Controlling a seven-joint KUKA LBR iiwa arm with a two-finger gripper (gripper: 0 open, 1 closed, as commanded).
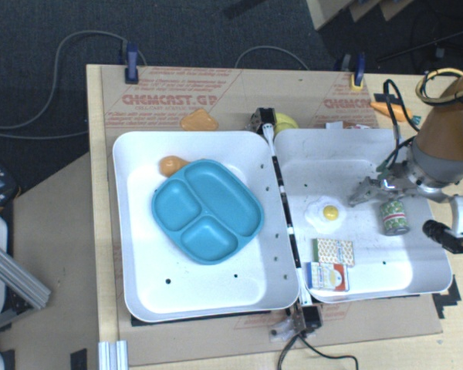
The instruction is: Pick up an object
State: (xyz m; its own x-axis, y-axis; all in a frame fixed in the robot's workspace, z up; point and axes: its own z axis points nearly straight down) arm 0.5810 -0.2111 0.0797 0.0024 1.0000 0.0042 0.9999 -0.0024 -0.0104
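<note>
Small printed carton [330, 264] lies flat at the right bin's [370, 154] front edge

Behind it sit a fried-egg toy [325, 213] and a green-labelled can [395, 216]; the gripper [376, 186] hovers just left of the can, whether its metal jaws are spread I cannot tell. A glossy blue divided plate [207, 209] fills the left bin [139, 206], partly covering an orange piece [170, 164]

Arm [441, 141] is reaching in from the right, orange band showing above the wrist, gripper [373, 189] hanging low over the right bin [424, 272], near its back right corner.
</note>
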